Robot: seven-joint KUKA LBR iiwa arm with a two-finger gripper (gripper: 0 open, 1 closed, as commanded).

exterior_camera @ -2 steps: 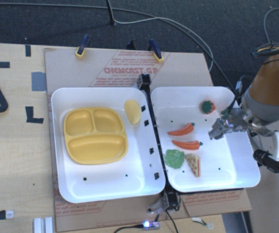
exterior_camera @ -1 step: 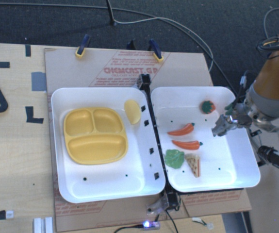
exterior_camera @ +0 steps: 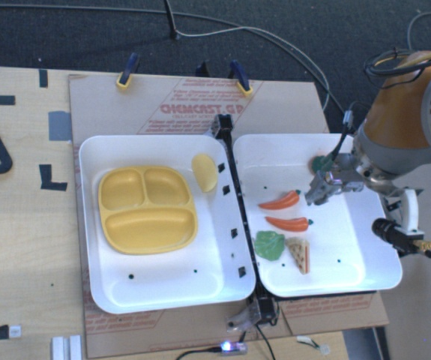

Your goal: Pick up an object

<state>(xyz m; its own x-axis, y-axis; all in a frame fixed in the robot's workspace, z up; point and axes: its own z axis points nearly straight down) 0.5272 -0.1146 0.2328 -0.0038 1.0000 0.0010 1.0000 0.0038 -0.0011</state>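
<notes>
At the left of the frame we see the left bin (exterior_camera: pixel 95 276), holding a yellow divided plate (exterior_camera: pixel 148 207) in its upper half and a pale yellow lemon-like piece (exterior_camera: pixel 205 172) at its upper right, close to the divider between the bins.

Moving to the middle right, the right bin (exterior_camera: pixel 365 276) holds the likely targets: an orange-red pepper (exterior_camera: pixel 279 199), a second red pepper (exterior_camera: pixel 287 223) just below it, a green leafy piece (exterior_camera: pixel 269 245) lower left, and a wedge like a sandwich slice (exterior_camera: pixel 299 256) beside the green piece. These four lie close together but mostly apart from one another.

At the right, the gripper (exterior_camera: pixel 321 188) hangs over the upper middle of the right bin, just right of the upper pepper's tip, with something green (exterior_camera: pixel 321 162) near its upper side. We cannot tell whether the claw is open or closed, and we see nothing clearly held in it.

We judge the arm to be lining up on a grasp. The upper pepper is nearest; we should centre over its thick middle, straddle it across its narrow width, and descend straight, keeping clear of the lower pepper.
</notes>
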